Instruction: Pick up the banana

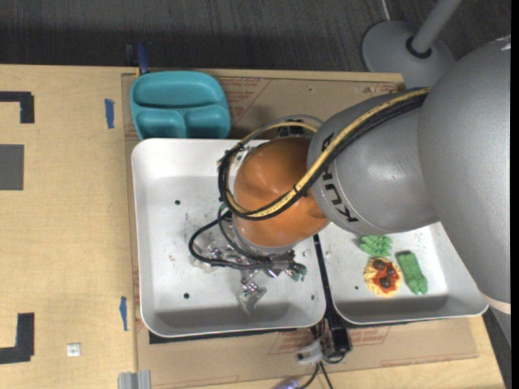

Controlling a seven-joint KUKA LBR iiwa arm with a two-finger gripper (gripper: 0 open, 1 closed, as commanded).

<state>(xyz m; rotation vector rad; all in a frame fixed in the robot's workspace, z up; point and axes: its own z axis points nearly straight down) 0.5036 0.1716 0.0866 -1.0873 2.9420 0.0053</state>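
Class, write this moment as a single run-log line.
arm: over left bin | gripper: low inside it | right bin: toy foods | banana: unseen

Only part of one marking reads: dark capital letters, seemingly "KU", run along the grey arm (381, 177) just beside its orange band (272, 193); the reddish print on the cardboard (268, 87) under the bins is too small to read.
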